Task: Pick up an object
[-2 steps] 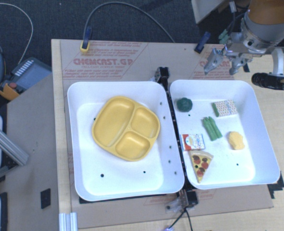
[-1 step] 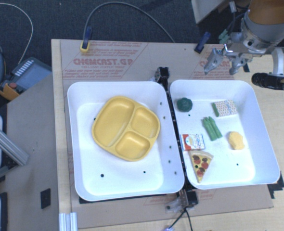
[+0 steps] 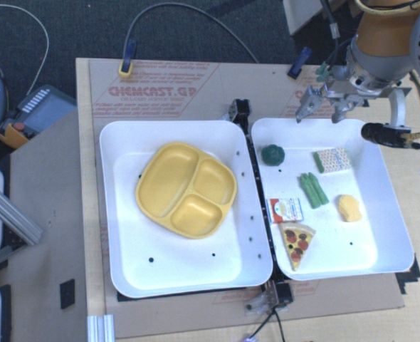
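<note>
Camera view: gripper (image 3: 318, 110) hangs empty, fingers spread wide, over the right bin's (image 3: 391, 191) far rim; nearest candidate, the dark green round toy (image 3: 272, 154) near the far-left corner, looks light, rigid, possibly roll-prone, best pinched across its middle.

- The divided plate (image 3: 187, 189) lies in the left bin (image 3: 117, 155).
- The right bin (image 3: 388, 191) holds 6 things: ball (image 3: 272, 154) far-left, patterned block (image 3: 332, 160) far-right, bean pods (image 3: 313, 189) between, lump (image 3: 349, 208) right, carton (image 3: 285, 209) and pizza slice (image 3: 296, 244) near-left.
</note>
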Motion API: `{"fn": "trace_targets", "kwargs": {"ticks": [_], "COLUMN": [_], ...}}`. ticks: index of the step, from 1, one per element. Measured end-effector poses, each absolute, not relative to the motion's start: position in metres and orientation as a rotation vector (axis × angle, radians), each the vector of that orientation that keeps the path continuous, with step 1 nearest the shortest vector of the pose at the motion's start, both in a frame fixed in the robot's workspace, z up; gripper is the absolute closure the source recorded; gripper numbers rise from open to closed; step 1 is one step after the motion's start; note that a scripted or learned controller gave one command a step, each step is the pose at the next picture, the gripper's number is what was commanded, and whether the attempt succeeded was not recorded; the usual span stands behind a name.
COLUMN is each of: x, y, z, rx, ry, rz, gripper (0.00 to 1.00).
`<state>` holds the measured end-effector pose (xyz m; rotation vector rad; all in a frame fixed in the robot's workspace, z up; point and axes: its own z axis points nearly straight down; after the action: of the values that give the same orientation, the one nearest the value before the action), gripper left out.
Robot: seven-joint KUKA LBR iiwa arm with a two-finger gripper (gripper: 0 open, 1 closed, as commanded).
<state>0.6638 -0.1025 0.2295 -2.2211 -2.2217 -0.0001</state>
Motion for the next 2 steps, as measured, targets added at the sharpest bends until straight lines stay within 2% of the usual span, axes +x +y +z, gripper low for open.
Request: {"fn": "trace_targets", "kwargs": {"ticks": [2], "x": [0.65], "y": [-0.105], "z": [0.132], "rx": [-2.221], "ry": [-2.222], "rz": [-0.001], "gripper": [0.0]}}
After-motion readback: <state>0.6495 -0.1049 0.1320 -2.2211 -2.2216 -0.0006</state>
